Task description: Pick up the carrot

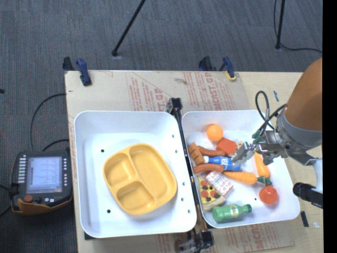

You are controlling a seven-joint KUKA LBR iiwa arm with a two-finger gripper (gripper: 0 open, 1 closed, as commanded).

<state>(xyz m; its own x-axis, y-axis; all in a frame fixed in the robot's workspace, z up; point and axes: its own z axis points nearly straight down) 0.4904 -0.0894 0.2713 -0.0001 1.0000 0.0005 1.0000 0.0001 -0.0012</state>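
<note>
**A:** What's in the left bin (89,136)?

**B:** A yellow divided plate (139,178) with three compartments, lying tilted in the middle of it.

**A:** And the right bin (284,207)?

**B:** Crowded. An orange ball (214,133) at the top with a red block (227,145) just below it, two sausages (208,153) toward the left wall, a blue bottle (222,162), a pizza slice (208,193), a pink wafer (219,182), a green bottle (231,212) lying on its side near the front, and a tomato (268,194) at the right.

**A:** The carrot?

**B:** One carrot (240,177) lies across the bin's middle, green top pointing right (a second carrot (261,166) sits just beside it, nearer the arm).

**A:** The gripper?

**B:** The gripper (243,153) hovers low over the blue bottle, just above the carrot. I cannot tell how wide it stands, nor see anything between its tips.
</note>
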